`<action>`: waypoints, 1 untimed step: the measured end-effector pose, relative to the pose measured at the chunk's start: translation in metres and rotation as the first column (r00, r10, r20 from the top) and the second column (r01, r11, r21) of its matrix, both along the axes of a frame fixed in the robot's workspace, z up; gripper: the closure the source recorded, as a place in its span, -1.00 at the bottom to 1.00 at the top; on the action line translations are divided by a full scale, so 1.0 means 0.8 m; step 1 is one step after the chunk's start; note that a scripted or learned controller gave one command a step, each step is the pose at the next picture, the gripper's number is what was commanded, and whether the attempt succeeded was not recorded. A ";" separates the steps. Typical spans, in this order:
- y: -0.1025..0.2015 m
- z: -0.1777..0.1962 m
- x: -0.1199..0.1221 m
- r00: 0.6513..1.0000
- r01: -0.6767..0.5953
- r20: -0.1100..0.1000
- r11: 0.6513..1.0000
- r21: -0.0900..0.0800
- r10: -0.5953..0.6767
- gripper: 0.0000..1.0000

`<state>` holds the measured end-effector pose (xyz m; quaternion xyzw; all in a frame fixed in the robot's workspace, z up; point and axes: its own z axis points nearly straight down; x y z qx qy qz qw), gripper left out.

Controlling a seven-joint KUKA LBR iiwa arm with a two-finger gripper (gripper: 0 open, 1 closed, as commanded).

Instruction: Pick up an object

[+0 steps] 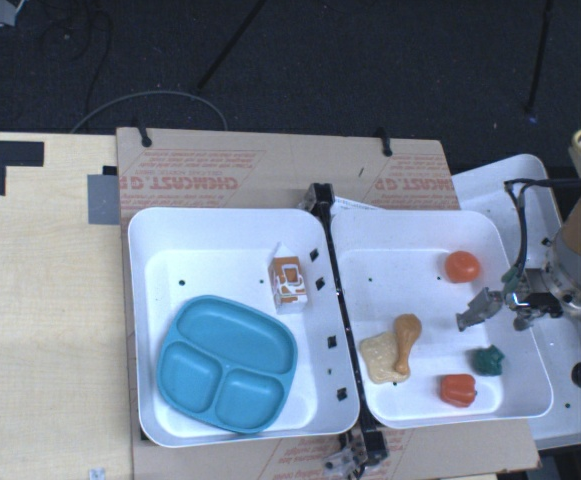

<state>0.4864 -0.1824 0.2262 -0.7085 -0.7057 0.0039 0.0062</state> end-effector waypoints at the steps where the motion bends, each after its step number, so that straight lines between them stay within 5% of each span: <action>1: 0.001 0.008 0.003 1.000 -0.004 0.013 1.000 -0.003 0.004 -1.00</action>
